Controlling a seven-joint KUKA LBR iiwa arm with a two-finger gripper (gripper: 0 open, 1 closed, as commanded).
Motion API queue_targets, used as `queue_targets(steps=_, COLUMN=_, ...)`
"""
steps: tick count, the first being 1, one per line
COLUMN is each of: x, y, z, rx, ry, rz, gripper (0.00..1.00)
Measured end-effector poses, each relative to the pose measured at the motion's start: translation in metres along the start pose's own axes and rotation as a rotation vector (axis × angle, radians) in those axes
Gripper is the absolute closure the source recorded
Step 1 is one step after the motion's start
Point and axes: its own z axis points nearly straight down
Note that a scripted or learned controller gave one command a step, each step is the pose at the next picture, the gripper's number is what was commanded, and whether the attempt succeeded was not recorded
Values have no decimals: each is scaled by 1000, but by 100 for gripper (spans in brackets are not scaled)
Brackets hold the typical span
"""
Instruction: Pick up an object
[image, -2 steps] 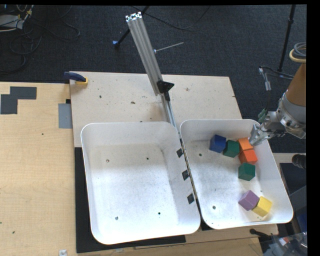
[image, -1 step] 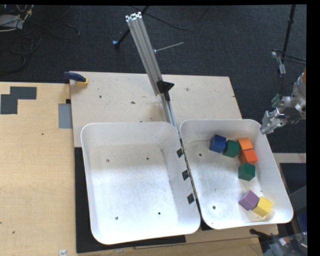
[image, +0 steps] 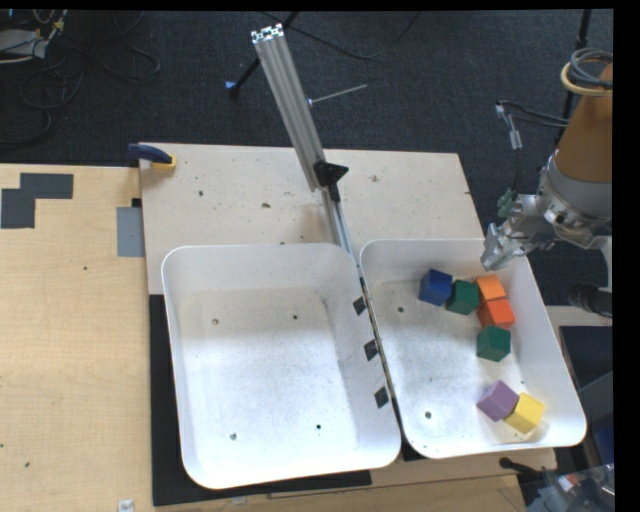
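While the pincer (image: 497, 250) hovers at the right bin's (image: 560, 345) upper right rim, touching no block, its spread cannot be told; the orange block (image: 491, 289) lies just below it.

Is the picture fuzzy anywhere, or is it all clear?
In the camera view the blocks, such as the blue block, look fairly sharp under even light with soft shadows; the pincer at the right bin's rim is a little blurry.
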Motion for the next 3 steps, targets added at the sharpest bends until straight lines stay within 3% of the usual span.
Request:
queue_targets(steps=2, x=97, y=16, z=20, rx=1, ry=0, rz=1, gripper=100)
queue_targets(steps=3, x=149, y=36, z=26, rx=-2, ry=-1, rz=0, gripper=100)
